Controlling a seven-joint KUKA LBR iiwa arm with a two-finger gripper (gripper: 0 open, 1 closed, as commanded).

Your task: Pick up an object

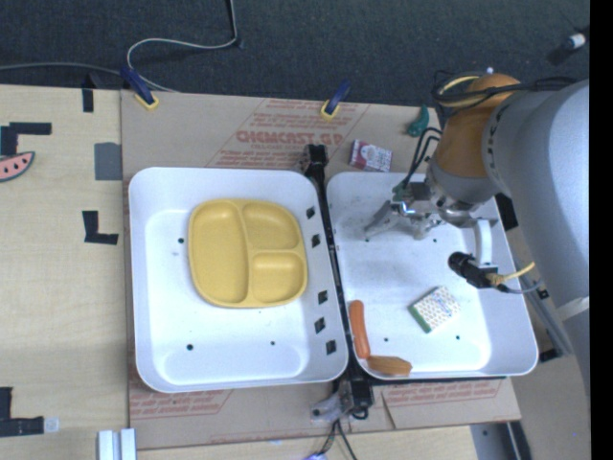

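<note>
Camera view: the claw (pixel 375 226) hangs open and empty over the right bin (pixel 508 353); the sponge (pixel 436 309) near its front edge looks light, soft; pinch its sides.

Even, bright overhead light, soft short shadows. White bins (pixel 153 286) slightly washed out. Whole frame soft and low-res; arm (pixel 546 161) at right blurry.
</note>
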